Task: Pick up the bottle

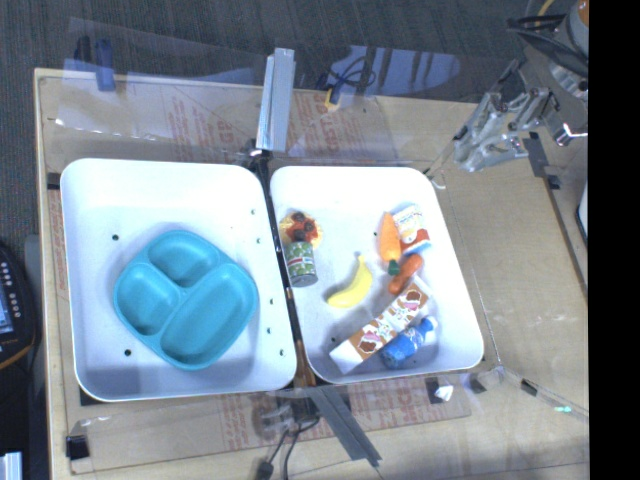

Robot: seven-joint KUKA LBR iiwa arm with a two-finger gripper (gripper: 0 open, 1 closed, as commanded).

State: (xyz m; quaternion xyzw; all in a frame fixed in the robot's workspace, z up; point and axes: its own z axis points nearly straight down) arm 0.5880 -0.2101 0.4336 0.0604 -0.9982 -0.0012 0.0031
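The gripper, opening unclear, hangs outside the right bin rim, well apart from the blue bottle lying against its front wall.

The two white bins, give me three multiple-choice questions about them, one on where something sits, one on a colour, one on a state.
1. Where does the divided plate lie?
A. in the left bin
B. in the right bin
C. on the bench outside both bins

2. What colour is the divided plate?
A. red
B. blue
C. yellow

3. Where is the pincer relative to the bins?
A. down among the items in the right bin
B. over the divided plate
C. outside the right bin, past its upper right corner

Answers:
1 A, since the plate sits alone in the left bin.
2 B, since its three compartments are all light blue.
3 C, since the pincer hangs over the bench, apart from the banana and the other items.
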